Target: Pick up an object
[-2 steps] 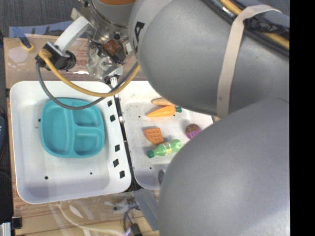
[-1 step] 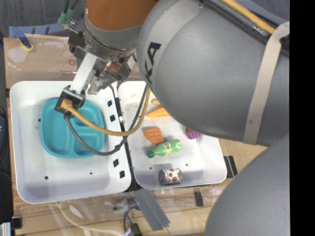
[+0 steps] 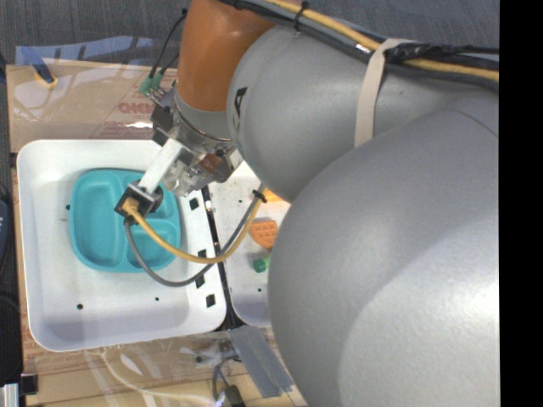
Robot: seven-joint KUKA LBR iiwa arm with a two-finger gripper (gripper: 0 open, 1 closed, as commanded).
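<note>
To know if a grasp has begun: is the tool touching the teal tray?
Cannot tell. The camera view puts the tool near the right rim of the tray, but its slant shows neither contact nor gap.

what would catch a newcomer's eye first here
The huge grey arm, orange band at top, covers the view's right half and most of the right bin. A teal divided tray lies in the left bin; a small orange thing and a green bit peek out in the right one.
</note>
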